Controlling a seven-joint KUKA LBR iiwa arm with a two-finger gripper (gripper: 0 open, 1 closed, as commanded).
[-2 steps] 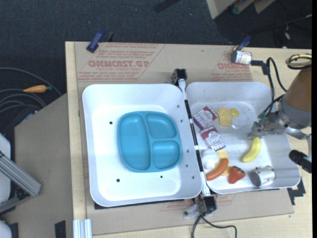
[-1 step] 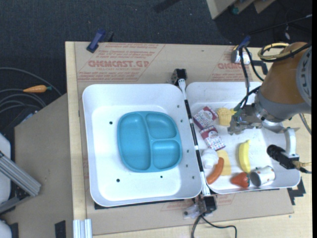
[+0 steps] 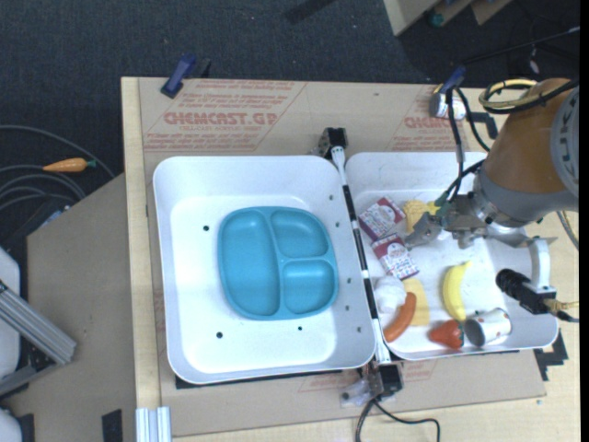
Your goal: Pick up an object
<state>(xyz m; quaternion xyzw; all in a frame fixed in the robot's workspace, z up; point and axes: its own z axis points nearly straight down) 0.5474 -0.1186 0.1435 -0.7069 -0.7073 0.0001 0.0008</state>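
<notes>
Since there's just the one overhead cam, all of this is from the camera view: bench (image 3: 230,109) w/ brown protective paper, two shallow white bins side by side. Left bin (image 3: 184,191) holds a blue divided plate (image 3: 276,261), three compartments, lying flat near bin centre. Right bin (image 3: 386,168) holds the clutter: two small red/white packets, upper packet (image 3: 379,217) and lower packet (image 3: 398,259), both near the left wall; a yellow block (image 3: 416,212) just beside the upper packet; a white lump (image 3: 389,293) below the lower packet; an orange carrot-like piece (image 3: 399,317) lying diagonal, touching a pale yellow slab (image 3: 419,302); a banana (image 3: 454,289) upright-ish in mid bin; a red piece (image 3: 445,334) near the front wall, touching a silver can (image 3: 488,326) on its side.

Arm (image 3: 529,155) comes in from the right, orange band visible, wrist over the right bin's upper half. Gripper (image 3: 433,228) sits low in the bin, pointing left, just beside the yellow block and near the packets. Pincer state: cannot tell, tips too dark/small to resolve, and nothing seen between them. Task objs all lie in the right bin, none lifted.

Off-bench: orange marker-like thing (image 3: 64,165) on the dark floor at left, cables (image 3: 37,191) near it, blue clamps at bench top edge (image 3: 179,75)
</notes>
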